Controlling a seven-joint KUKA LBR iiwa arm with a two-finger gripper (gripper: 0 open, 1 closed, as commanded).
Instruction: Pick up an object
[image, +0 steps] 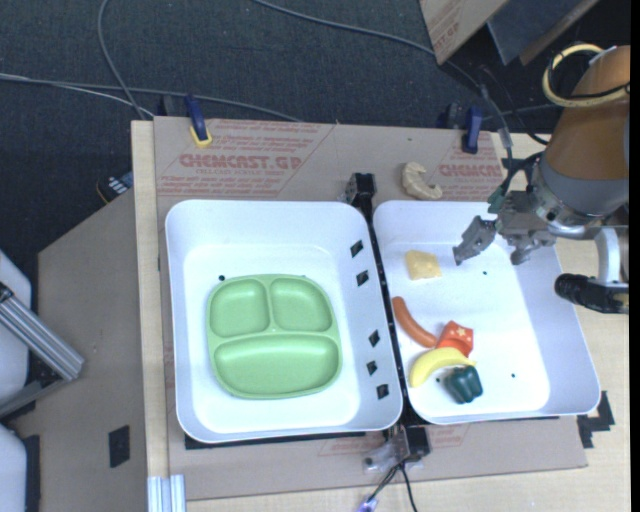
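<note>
Camera view: we see the end effector over the upper part of the right bin, arm coming in from the right. Its two fingers are spread apart with nothing between them.

Candidate things all sit in the right bin's left half:
- pale yellow chunk, just left of the end effector and slightly lower in frame; nearest of the lot, apart from the fingers, not touching.
- orange sausage, lying at a slant below the chunk, well below-left of the end effector.
- red piece, touching the sausage's lower end.
- banana, just under the red piece, curved along the bin's lower left.
- dark green pepper, touching the banana's right end, farthest from the end effector.

Left bin holds a green divided plate with three compartments; we see nothing in them.

On the surface behind the right bin, a beige curved thing lies outside the rim, up-left of the end effector. We can't tell what it is. A blue clamp grips the surface's far edge.
</note>
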